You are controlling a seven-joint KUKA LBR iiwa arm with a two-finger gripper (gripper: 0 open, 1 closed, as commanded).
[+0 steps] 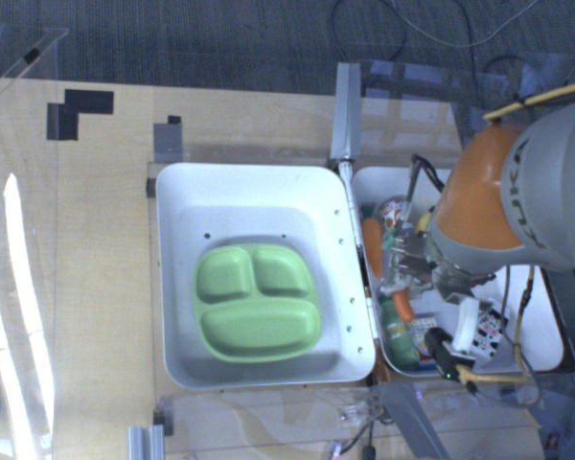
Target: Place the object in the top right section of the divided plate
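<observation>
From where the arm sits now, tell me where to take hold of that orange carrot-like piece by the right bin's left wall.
Grip the orange piece across its narrow middle, coming from straight above. It lies lengthwise along the right bin wall, so the claw should probably close across its width; the wall crowds its left side.

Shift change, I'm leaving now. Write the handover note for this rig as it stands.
Pincer: low in the right bin, over the heap of objects; whether it holds anything cannot be told.
Divided plate: green, in the left bin, with nothing in its three sections.
Orange carrot-like object: at the right bin's left wall.
Done: nothing placed.
Left: pick an object, put it in the plate's top right section.
</observation>
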